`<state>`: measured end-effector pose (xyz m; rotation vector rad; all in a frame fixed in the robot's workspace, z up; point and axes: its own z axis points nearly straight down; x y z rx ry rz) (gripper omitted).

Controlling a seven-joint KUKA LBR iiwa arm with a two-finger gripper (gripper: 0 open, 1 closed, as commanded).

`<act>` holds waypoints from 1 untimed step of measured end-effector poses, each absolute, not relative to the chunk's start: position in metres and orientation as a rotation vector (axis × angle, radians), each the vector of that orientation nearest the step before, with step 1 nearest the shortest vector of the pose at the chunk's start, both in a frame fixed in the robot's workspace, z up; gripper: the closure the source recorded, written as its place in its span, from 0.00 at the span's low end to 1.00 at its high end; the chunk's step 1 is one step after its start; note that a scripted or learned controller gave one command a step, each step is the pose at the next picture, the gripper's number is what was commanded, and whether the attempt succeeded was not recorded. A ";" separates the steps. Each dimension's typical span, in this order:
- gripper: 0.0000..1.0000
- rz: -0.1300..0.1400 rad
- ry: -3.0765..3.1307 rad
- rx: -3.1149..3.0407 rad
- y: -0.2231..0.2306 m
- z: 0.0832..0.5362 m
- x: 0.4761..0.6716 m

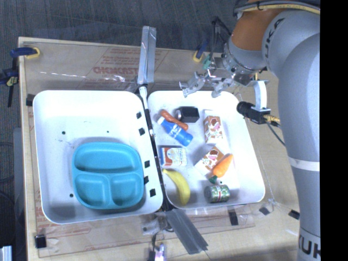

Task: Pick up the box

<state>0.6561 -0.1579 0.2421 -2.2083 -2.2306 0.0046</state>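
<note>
One view, from above at a slant:
Bins: two shallow white bins side by side on the bench; left bin [49,145], right bin [247,162].
Left bin contents: blue divided tray [109,174], lying flat toward the near side.
Arm: grey with orange band [255,26], entering from the right, wrist over the far edge of the right bin.
Gripper [204,87]: above the far rim of the right bin, two fingers spread apart, nothing between them.
Box [213,129]: small carton with red and white print, lying in the right half of the right bin, near its middle.
Box relative to gripper: nearer the camera than the fingertips and slightly right of them, apart, no contact.
Second carton [209,159]: just below the box, tilted, touching an orange carrot [222,166].
Third carton [174,156]: against the left wall of the right bin, above a banana [180,185].
Blue bottle [175,131]: tilted, left of the box, beside an orange stick-like item [173,119].
Black object [188,113]: at the far side of the right bin, between gripper and box, closest thing to the fingertips.
Green can [217,193]: on its side near the front wall of the right bin.
</note>
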 end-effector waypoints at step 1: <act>0.00 -0.003 -2.209 -2.244 -0.103 0.125 0.601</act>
